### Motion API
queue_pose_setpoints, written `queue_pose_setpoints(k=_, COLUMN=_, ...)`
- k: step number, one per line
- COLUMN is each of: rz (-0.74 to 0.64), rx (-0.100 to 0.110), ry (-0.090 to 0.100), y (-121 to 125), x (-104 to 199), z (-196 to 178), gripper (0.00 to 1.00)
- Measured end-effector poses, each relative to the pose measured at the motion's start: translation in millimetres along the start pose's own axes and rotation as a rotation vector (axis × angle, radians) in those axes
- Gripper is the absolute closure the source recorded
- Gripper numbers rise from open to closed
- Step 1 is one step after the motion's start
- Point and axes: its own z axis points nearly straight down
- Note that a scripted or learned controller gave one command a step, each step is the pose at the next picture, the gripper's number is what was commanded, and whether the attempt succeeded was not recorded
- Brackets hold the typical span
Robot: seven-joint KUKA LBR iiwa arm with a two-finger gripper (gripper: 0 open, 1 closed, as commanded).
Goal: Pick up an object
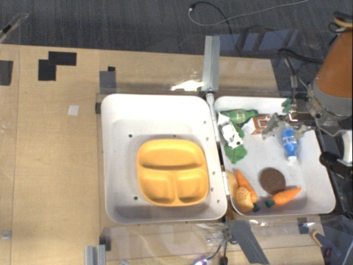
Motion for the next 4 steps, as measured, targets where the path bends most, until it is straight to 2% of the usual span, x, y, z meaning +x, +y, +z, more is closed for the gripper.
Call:
queue_pose_setpoints(k=1, rz=-0.004, rx=-0.005, ry=0.0, y=2, x=1, z=-12, gripper=1.0)
queue_pose_setpoints(k=2, rz=-0.093, rx=-0.004, ry=-0.002, y=23, x=-38, z=-131, gripper=1.0)
queue_pose_setpoints(k=3, rz=-0.171, rx=-0.004, ry=-0.004, y=61, x=-112, z=-162, gripper=1.0)
queue_pose_setpoints(k=4, rz=-0.152, rx=-0.004, ry=-0.003, y=68, x=-104, z=-162, gripper=1.0)
